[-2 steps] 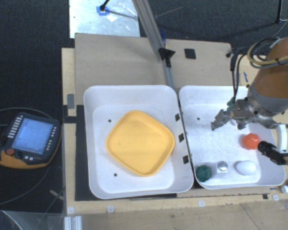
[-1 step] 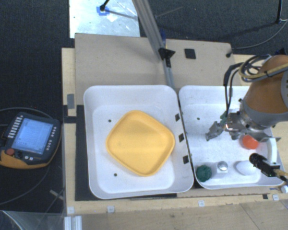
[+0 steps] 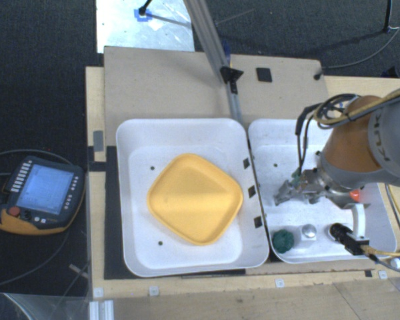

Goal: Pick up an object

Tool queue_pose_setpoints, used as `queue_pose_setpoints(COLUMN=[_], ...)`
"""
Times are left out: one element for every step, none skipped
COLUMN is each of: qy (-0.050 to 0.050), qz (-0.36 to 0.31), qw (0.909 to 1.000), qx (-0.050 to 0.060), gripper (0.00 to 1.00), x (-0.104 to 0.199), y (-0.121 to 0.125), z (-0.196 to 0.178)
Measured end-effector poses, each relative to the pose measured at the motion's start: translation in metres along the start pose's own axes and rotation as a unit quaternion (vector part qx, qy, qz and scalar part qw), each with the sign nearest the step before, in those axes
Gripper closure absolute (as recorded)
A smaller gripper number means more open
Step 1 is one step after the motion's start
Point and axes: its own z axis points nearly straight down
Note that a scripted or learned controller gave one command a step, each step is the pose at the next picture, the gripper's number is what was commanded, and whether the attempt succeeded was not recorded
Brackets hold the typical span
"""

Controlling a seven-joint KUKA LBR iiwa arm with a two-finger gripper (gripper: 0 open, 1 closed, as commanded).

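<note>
A yellow, rounded square plate (image 3: 195, 197) lies in the middle of the left bin (image 3: 135, 249). In the right bin (image 3: 270, 142), a dark green round object (image 3: 283, 239) rests at the front left corner. A small silver-grey piece (image 3: 309, 231) sits just to its right. My gripper (image 3: 284, 193) hangs low over the right bin's left half, pointing left, above and behind the green object. Nothing is visibly held in it.
The wall between the two bins (image 3: 251, 179) runs just left of the gripper. The grey and orange arm (image 3: 360, 149) covers the right bin's right half. A teach pendant (image 3: 40, 193) lies on the floor far left.
</note>
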Motion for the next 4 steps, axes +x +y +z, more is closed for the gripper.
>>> queue_pose_setpoints(qy=[0.0,-0.001,0.0,0.0], qz=[0.0,0.0,0.0,-0.001], qw=[1.0,1.0,1.0,1.0], qx=[-0.003,-0.004,-0.005,-0.005], gripper=[1.0,1.0,1.0,1.0], x=[0.0,-0.004,-0.001,0.009], y=[0.002,0.004,-0.001,0.001], z=[-0.013,-0.056,-0.117,-0.171])
